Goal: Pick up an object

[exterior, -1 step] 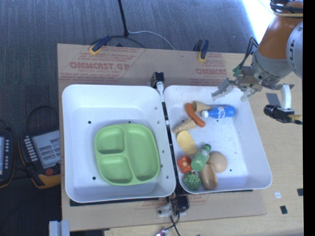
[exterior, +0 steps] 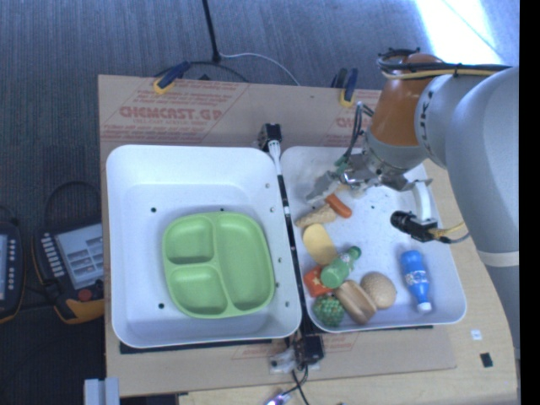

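Your gripper [exterior: 333, 184] sits low over the far left part of the right bin [exterior: 375, 247], with the arm reaching in from the right. From this angle you can't tell whether the claw is released or clenched.

Closest pick candidate is the orange carrot [exterior: 339, 207]. It lies tilted on the bin floor, just on the near side of the gripper. You can't tell if the two touch. The carrot's left end meets a pale bread piece [exterior: 315, 217] lying by the bin's left wall.

The rest of the pile is nearer, all in the right bin:
- yellow lump [exterior: 318, 243], just near of the bread
- green bottle [exterior: 339, 268] on its side, touching the yellow lump
- red piece [exterior: 310, 282], left of the green bottle
- green knobbly piece [exterior: 329, 312] in the near left corner
- hot dog [exterior: 354, 302] just beside it
- tan bun [exterior: 380, 289] against the hot dog's right side
- blue bottle [exterior: 413, 279] lying apart to the right, white cap at its near end

The left bin [exterior: 143, 192] holds a green divided plate [exterior: 219, 264] with three compartments, lying flat near its middle. Both bins sit side by side on the cardboard-topped bench [exterior: 169, 108].
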### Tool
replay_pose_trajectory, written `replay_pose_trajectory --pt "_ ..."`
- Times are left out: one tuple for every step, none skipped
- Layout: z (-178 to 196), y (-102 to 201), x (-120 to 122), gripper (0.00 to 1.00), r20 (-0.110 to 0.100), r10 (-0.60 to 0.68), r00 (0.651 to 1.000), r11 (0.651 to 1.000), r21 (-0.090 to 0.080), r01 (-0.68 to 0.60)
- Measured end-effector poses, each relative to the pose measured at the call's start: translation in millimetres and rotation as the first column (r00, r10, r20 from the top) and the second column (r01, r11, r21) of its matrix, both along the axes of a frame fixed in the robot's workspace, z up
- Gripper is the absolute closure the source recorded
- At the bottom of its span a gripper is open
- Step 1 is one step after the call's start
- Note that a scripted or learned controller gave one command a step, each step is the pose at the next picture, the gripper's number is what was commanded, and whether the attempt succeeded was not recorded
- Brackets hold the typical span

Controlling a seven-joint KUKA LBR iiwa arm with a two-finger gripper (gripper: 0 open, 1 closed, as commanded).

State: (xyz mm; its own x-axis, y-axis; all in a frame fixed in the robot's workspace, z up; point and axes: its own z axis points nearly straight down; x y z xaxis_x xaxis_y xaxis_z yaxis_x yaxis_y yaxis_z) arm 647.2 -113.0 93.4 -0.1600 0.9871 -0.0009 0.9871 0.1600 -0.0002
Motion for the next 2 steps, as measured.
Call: replay_pose_trajectory --pt "9.9 0.4 0.1 1.0 0.0 0.0 1.0 1.0 0.0 0.0" --pt "116.2 46.8 -35.6 1.0 0.002 -0.024 1.0 1.0 0.0 0.024"
